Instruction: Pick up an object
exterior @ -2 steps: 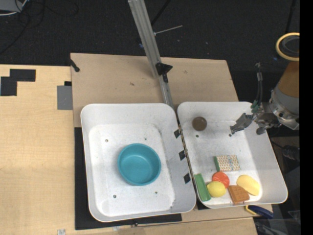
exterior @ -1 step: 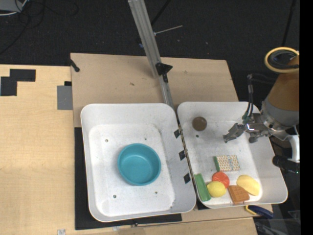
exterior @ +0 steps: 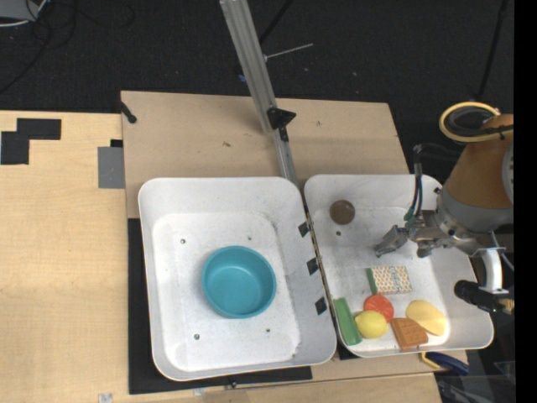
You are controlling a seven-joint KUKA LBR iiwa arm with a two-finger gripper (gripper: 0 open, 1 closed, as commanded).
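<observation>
- End effector point(exterior: 394, 242) hovers in the right bin point(exterior: 369, 193), above the patterned block point(exterior: 391, 278); fingers apart, gripping nothing
- Teal bowl point(exterior: 239, 280) sits in the left bin point(exterior: 168, 204)

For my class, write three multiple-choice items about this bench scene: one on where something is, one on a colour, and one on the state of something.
1. Where is the round teal bowl?
A. In the left white bin
B. In the right white bin
C. On the bare wooden bench

2. What colour is the long stick-shaped block at the right bin's near-left corner?
A. Blue
B. Green
C. White

3. How does the small brown ball lie?
A. Held by the gripper
B. Inside the teal bowl
C. Loose on the right bin's floor, apart from the other things

Answers:
1. A, the bowl sits on the left bin's floor.
2. B, the block is plainly green, beside a yellow ball.
3. C, the ball lies alone near the bin's far-left corner, with the gripper apart from it.
</observation>
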